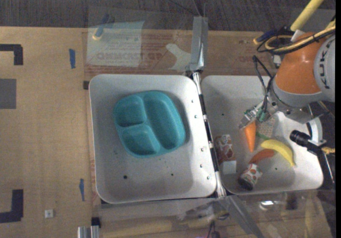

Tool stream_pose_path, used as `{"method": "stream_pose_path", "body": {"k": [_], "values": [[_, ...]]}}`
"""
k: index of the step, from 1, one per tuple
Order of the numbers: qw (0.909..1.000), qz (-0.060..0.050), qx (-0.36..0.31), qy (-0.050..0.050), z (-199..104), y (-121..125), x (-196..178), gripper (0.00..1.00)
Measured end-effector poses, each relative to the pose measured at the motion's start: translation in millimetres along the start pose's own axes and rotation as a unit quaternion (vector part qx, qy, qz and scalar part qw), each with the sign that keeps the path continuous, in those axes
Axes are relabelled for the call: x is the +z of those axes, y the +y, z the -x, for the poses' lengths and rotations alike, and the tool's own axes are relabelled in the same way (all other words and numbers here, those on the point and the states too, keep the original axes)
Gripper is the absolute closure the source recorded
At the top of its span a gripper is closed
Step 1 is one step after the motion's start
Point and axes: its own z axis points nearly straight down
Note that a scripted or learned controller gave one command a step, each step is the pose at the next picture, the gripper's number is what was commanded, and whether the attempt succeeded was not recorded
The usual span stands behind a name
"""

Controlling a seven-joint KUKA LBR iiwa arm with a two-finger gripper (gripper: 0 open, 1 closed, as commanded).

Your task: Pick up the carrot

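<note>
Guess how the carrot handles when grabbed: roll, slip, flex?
The carrot looks like smooth toy plastic, so probably stiff and light, maybe slippery. Its tapered round body could roll or squirt sideways. The banana lies close, so a push may nudge it.

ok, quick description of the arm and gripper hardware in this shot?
The arm is grey with a rounded orange band above the wrist and dark lettering on its grey shell. Black and yellow cables loop around the top of the orange section. The gripper is small, metallic grey and slim.
</note>
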Motion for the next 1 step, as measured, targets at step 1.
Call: {"method": "stream_pose_path", "body": {"k": [1], "values": [[0.9946, -0.005, -0.103, 0.004, -72.2, -8.3, -86.2, 1.00]]}}
